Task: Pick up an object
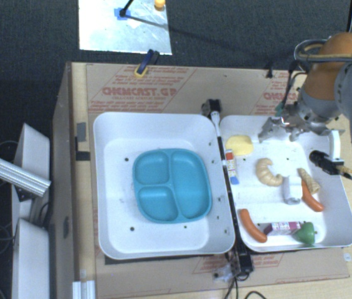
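Looking down, we see our gripper (pixel 280 128) open and empty above the right bin (pixel 344 217), near the croissant (pixel 268 172), which looks light, stiff and easy to pinch mid-curve.

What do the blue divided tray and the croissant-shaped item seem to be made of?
Blue divided tray: likely moulded plastic, matte to slightly satin; even colour, rounded compartment walls. Croissant-shaped item: probably plastic or rubber toy food; uniform tan surface with a smooth sheen, though the picture is too coarse to be sure.
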Controlling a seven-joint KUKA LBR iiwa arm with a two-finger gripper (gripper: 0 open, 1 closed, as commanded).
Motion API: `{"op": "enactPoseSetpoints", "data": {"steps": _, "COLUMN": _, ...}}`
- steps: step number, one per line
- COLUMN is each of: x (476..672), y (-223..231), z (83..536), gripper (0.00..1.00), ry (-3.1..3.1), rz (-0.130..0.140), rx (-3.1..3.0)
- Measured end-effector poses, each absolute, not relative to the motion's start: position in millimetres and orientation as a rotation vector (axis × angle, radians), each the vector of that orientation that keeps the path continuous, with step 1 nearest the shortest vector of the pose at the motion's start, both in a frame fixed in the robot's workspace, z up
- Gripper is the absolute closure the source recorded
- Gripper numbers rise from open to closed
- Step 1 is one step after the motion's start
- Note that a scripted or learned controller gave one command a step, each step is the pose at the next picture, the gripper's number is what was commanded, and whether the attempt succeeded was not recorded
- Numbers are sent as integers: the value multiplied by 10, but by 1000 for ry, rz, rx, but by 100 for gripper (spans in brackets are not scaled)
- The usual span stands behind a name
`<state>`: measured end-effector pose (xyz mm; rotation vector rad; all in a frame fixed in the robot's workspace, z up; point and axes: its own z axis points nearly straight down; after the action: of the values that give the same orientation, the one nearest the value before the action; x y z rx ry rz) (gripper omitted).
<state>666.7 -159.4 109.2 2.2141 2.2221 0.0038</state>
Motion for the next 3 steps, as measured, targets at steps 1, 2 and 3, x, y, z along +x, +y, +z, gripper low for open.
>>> {"op": "enactPoseSetpoints", "data": {"steps": 1, "x": 6094, "y": -1305, "z": 839, "gripper": 0, "ry": 2224, "rz": 0, "rx": 2219}}
{"op": "enactPoseSetpoints", "data": {"steps": 2, "x": 6681, "y": -1257, "z": 858, "gripper": 0, "ry": 2229, "rz": -6, "rx": 2218}}
{"op": "enactPoseSetpoints", "data": {"steps": 3, "x": 6068, "y": -1219, "z": 844, "gripper": 0, "ry": 2222, "rz": 1, "rx": 2218}}
